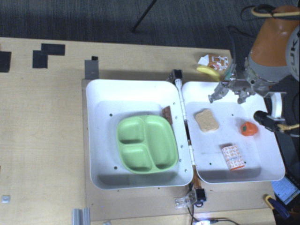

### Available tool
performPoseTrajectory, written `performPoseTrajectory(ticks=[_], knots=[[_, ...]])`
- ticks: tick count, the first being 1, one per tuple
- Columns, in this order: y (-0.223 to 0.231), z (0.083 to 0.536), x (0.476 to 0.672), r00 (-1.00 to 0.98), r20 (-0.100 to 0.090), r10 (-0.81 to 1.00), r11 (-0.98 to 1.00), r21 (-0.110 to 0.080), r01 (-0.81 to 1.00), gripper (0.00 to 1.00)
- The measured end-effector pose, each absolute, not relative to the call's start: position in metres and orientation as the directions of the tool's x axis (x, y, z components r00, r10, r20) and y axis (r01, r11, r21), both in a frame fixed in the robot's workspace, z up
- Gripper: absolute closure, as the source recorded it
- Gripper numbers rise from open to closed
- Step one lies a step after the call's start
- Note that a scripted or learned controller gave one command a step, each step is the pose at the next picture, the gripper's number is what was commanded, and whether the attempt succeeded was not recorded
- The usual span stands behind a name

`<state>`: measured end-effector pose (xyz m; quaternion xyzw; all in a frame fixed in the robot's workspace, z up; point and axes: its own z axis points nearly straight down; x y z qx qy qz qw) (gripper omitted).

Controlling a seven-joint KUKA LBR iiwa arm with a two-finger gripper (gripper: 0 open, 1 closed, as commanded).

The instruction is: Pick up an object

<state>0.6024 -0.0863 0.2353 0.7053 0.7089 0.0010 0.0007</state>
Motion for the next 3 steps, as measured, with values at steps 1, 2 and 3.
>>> performPoseTrajectory(ticks=[1, 2, 3], knots=[[-0.116, 0.099, 0.615, -0.002, 0.000, 1.000, 0.002, 0.001, 1.000, 0.00], [-0.115, 0.111, 0.617, -0.004, 0.000, 1.000, 0.004, 0.006, 1.000, 1.00], [-0.115, 0.111, 0.617, -0.004, 0.000, 1.000, 0.004, 0.006, 1.000, 0.00]])
